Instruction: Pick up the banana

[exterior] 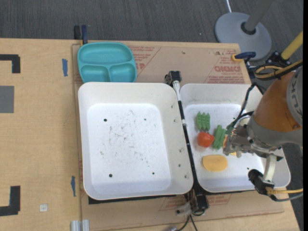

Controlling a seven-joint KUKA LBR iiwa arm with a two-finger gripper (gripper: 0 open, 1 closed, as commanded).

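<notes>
1. Though little of it can be made out, the banana [231, 153] seems to be the thin yellow sliver at the near edge of the gripper [234, 145]. It lies in the right bin [219, 102], toward that bin's right side. This is a judgement only, since the rest is covered from above.
2. Gripper: low over that sliver, at or close to the bin floor. How far open it is, and whether it has hold of anything, I cannot tell — the wrist blocks the view.
3. Close neighbours:
   - a rounded yellow-orange piece [215, 163] just beside and nearer the camera, too plump to be a banana
   - a red tomato-like piece [206, 139] to the left
   - a green ridged piece [220, 136] touching or nearly touching the gripper's left side
   - a second green piece [203, 121] further back
4. Further out: the arm [276, 112] leans in from the right, the left bin [130, 134] sits alongside, and a teal divided tray [107, 61] lies behind it.
5. Step in hand, as judged: the grasp itself, with the descent done or nearly so.
6. The next move calls for closing on the banana alone, keeping off the green piece, then a straight lift — no success until yellow is seen held clear of the floor.
</notes>
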